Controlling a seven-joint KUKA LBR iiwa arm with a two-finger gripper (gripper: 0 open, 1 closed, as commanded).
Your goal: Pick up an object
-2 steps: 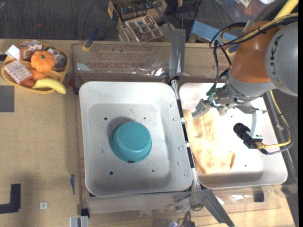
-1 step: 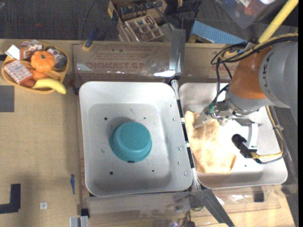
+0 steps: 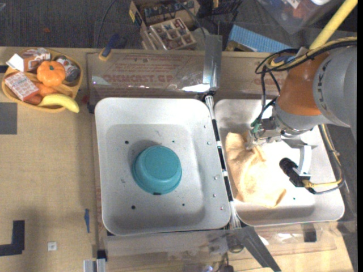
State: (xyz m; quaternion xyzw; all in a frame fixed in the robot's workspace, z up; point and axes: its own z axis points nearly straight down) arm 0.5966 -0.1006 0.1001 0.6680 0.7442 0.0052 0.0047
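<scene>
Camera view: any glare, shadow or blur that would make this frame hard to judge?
Camera view: glare washes out the right bin, so the pale cloth nearly blends into it; the arm is soft-edged and hides its gripper; the left bin is evenly lit, with the teal bowl crisp over a soft shadow; the plastic sheet behind the bins reflects light.
</scene>
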